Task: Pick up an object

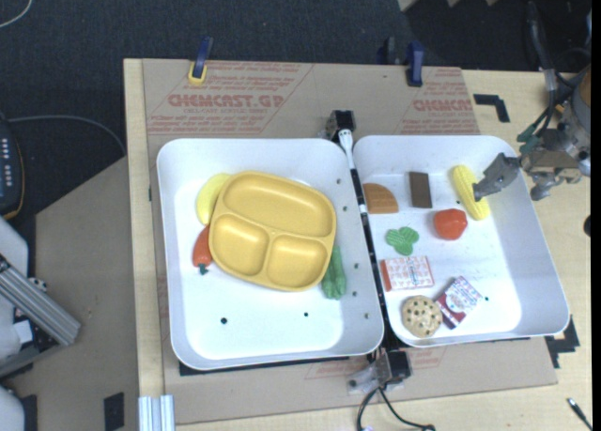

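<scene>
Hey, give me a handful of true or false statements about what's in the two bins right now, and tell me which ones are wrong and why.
1. The yellow divided tray lies in the left bin. True.
2. The cookie lies in the left bin. False: it is in the right bin, near its front edge.
3. The gripper hangs over the right bin beside the corn cob. True.
4. The tomato lies on the yellow divided tray. False: it lies on the floor of the right bin.
5. The brown bar lies beside the bread slice. True.
</scene>
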You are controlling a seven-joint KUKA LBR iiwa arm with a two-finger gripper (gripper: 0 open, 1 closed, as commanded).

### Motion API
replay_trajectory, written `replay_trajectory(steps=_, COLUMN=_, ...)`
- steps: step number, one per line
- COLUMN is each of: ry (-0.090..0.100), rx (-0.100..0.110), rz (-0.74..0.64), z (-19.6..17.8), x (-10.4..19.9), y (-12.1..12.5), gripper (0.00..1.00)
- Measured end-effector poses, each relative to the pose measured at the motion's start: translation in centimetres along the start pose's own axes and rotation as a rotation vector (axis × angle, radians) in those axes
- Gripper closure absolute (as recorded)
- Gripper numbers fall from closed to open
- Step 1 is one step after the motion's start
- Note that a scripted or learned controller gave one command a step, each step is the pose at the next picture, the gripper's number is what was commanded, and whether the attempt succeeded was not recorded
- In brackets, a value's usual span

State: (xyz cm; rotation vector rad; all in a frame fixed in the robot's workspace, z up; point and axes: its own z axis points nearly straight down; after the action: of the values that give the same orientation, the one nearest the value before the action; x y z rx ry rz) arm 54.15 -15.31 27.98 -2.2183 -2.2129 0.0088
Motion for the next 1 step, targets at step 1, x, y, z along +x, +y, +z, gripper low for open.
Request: replay_trajectory(steps=1, ry=-0.002, rx=-0.01, rz=-0.002, z=-0.5, x=0.01, y=0.17, gripper=0.0)
